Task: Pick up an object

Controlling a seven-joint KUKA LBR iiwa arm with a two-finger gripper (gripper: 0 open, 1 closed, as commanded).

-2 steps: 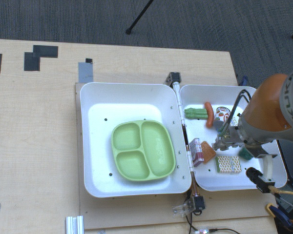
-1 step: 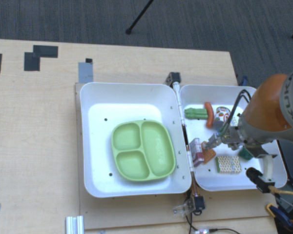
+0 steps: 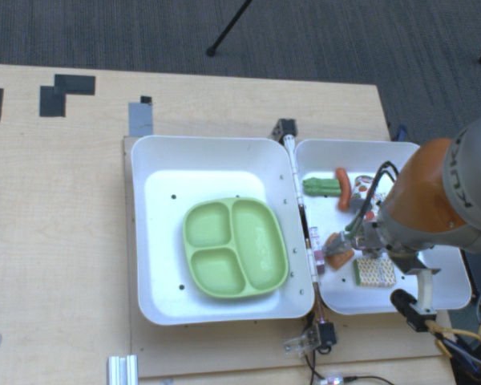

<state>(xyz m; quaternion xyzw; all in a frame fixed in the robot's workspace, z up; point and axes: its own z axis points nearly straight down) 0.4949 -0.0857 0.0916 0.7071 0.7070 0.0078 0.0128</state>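
2 shallow white bins sit side by side on the pale wooden bench (image 3: 56,215). The left bin (image 3: 156,215) holds a green divided plate (image 3: 235,248) with 3 compartments, lying flat near its middle. The right bin (image 3: 457,287) holds the loose objects: a green piece (image 3: 321,186) lying near the far wall, a red-orange sausage-shaped piece (image 3: 344,189) just beside it on its right, a small orange-brown item (image 3: 337,255) near the bin's left wall, and a speckled rectangular block (image 3: 374,273) toward the near side. The grey arm with its orange band (image 3: 421,195) reaches in over the right bin, and the gripper (image 3: 361,235) is low among these things, just above the orange-brown item and beside the speckled block. The wrist covers the fingers from this angle, so I cannot tell whether they are spread or closed, nor whether anything sits between them. A black cable loops beside the wrist.
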